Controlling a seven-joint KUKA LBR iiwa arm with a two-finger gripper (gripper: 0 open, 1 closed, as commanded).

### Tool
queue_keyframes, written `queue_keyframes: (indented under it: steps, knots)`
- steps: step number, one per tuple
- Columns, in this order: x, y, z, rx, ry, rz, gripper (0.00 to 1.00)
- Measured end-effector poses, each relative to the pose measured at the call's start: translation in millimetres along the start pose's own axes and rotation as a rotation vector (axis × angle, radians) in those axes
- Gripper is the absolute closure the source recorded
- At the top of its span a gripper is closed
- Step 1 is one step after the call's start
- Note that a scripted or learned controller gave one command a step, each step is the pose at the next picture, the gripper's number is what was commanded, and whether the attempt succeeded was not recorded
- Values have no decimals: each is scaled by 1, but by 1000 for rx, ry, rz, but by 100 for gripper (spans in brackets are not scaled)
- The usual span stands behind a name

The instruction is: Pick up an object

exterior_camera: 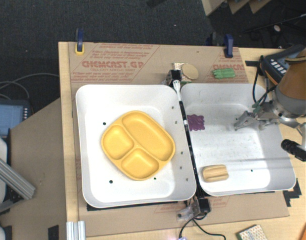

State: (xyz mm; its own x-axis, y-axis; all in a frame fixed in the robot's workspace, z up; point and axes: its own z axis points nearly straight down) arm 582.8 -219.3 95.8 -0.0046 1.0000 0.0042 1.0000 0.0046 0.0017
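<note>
From the camera above, I see a wooden bench (117,64) covered with a brown sheet, and around it a dark carpet floor (92,9). On the sheet, red printed letters read something like "CHEMCAST", and they appear again, partly hidden, at the far right side. Two blue clamps (79,38) hold the far edge of the bench. Near that edge lie a small green block (224,73) and a round tan disc (191,72).

Two white bins stand side by side and touch each other. The left bin (87,134) holds a yellow divided plate (137,145) with three compartments. In the right bin (273,179) there is a purple object (195,122) near the left wall, and a tan bread-like roll (215,173) near the front edge.

My claw (241,122) is low over the right bin, in its far right part, well apart from both objects. Its fingers look spread a little, with nothing between them.
</note>
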Motion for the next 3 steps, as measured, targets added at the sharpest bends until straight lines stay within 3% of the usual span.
queue_keyframes:
  steps: [1,2,3]
  knots:
    - [-2,0,-10,-3,-4,2,100]
    - [-5,16,-49,-4,-7,4,100]
    - [50,69,14,-3,-5,-2,100]
